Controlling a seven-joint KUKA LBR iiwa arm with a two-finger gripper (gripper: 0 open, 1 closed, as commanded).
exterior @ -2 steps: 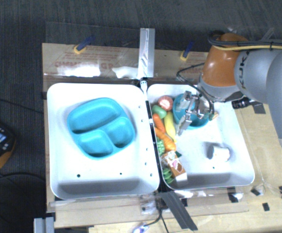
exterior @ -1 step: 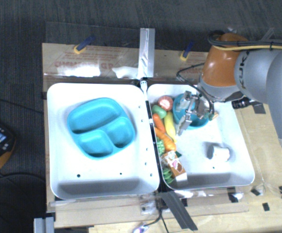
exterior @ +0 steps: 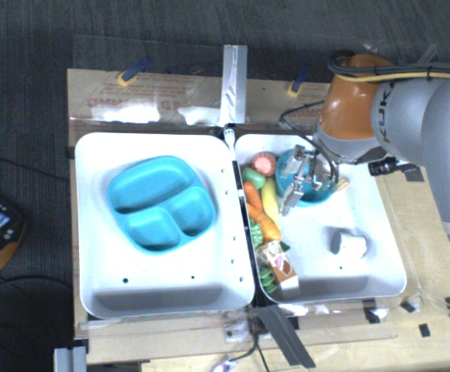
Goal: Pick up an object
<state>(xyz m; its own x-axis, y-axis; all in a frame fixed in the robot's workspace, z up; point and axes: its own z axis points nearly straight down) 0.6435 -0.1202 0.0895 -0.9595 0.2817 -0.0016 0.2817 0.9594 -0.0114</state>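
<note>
A grey KUKA arm [exterior: 411, 122] reaches into the right-hand white bin [exterior: 380, 277], its gripper [exterior: 299, 184] hanging over a blue bowl [exterior: 318, 191] near the bin's upper middle — whether the fingers are apart or together cannot be told from this angle, and nothing is seen between them. Toy food is crowded along the bin's left wall: a pink round fruit [exterior: 264, 163], a green piece [exterior: 254, 178], a yellow banana [exterior: 270, 202], an orange carrot [exterior: 257, 211] and a small printed carton [exterior: 281, 263]. A white cup [exterior: 351, 243] lies apart, lower right. The left bin [exterior: 93, 285] holds a blue divided tray [exterior: 161, 201]. The approach seems to be in hand, not the lift; the next move calls for settling on one target — bowl rim or banana just beside it — then closing and rising.
</note>
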